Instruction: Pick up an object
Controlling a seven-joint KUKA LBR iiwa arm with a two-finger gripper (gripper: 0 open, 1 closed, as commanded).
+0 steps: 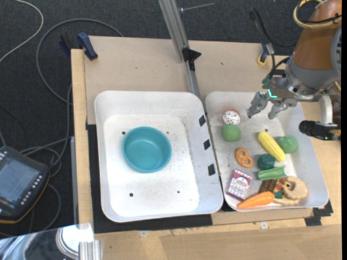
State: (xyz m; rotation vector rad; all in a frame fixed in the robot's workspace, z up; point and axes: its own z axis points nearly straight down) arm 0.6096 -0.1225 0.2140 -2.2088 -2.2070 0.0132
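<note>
My gripper point(267, 111) hangs over the back of the right bin point(320, 169), its two fingers spread open with nothing between them. In that bin, below and left of the gripper, lie a speckled white ball point(231, 117) and a green ball point(231, 132). A yellow corn cob point(271, 145) lies just in front of the gripper. Further forward are a pretzel point(244, 156), a dark green piece point(266, 161), a green vegetable point(271, 173), a pink packet point(239, 184), a carrot point(256, 200) and a cookie-like toy point(293, 188). A light green item point(289, 143) sits at the right.
The left bin point(108, 107) holds a teal bowl point(147, 148). A metal post point(176, 26) rises at the back between the bins. Black clips point(206, 143) sit on the rim between the bins. A tablet-like device point(19, 183) lies off the bench at the left.
</note>
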